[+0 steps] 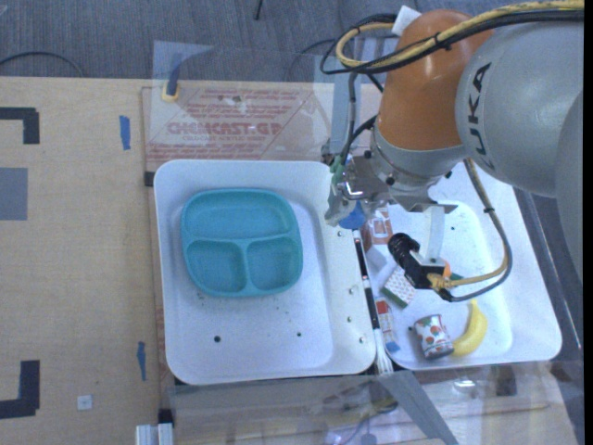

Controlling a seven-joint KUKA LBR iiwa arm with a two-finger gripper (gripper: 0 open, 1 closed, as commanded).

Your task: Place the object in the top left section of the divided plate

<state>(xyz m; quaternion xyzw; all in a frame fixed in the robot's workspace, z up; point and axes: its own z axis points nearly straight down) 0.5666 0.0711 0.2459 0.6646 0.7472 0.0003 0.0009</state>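
Observation:
A teal divided plate (298, 219) lies in the left bin (250, 341), with one long section on its far side and two smaller ones nearer. My gripper (345, 198) hangs over the rim between the two bins, just right of the plate. A small blue object (352, 219) shows directly under the gripper, at the left edge of the right bin (519, 332). Whether the gripper has hold of it is hidden by the wrist.
In the right bin lie a banana (473, 330), a small printed can (431, 336), a green-and-white packet (399, 288), a red-and-white wrapper (378, 229) and thin items (385, 323) along its left wall. A clear sheet (232, 123) lies behind the left bin.

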